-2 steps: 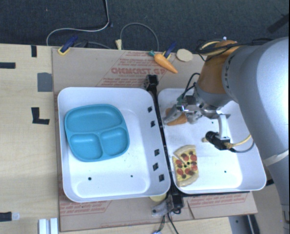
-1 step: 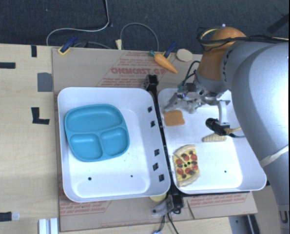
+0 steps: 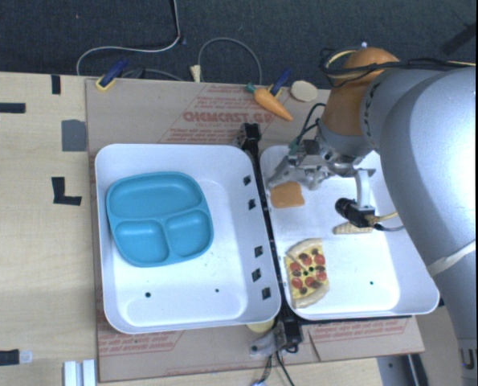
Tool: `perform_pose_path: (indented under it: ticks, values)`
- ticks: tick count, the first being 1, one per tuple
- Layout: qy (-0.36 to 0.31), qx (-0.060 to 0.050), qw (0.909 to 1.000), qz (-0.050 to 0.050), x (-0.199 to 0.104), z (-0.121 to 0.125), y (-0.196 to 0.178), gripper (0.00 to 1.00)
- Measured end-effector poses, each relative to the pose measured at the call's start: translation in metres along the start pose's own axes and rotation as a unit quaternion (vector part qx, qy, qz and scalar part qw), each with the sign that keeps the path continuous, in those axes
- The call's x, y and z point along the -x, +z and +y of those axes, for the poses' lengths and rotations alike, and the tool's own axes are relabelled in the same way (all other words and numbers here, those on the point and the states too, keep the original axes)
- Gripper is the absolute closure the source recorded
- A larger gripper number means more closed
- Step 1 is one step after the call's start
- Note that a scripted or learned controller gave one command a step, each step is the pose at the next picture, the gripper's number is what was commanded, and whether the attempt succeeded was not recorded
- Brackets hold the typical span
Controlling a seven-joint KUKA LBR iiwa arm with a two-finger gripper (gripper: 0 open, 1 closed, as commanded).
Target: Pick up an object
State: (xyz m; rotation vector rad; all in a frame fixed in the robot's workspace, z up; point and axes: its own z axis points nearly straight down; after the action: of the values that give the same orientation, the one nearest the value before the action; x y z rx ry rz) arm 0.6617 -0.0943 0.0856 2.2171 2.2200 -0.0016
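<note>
Tan toast (image 3: 287, 195) lying flat, long axis left-right, gripper (image 3: 303, 170) state unclear

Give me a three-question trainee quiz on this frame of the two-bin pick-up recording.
1. True or false: the blue divided plate lies in the left bin.
2. Which item lies nearest the gripper?
A. pizza slice
B. tan bread-like piece
C. toy carrot
3. Fill in: the toy carrot rests on the ____ behind the bins, outside them.

Key:
1. True.
2. B; it sits in the right bin just below the gripper, though a grasp cannot be confirmed.
3. Cardboard.
</note>
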Motion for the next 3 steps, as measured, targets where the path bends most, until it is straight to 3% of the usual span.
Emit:
perform_pose_path:
  ticks: [1,2,3]
  values:
    - [0.0,0.001,1.0,0.001,0.002,-0.007,0.0,0.0]
    - [-0.001,-0.004,1.0,0.001,0.003,0.006,0.0,0.0]
    - [0.0,0.001,1.0,0.001,0.008,-0.011,-0.001,0.0]
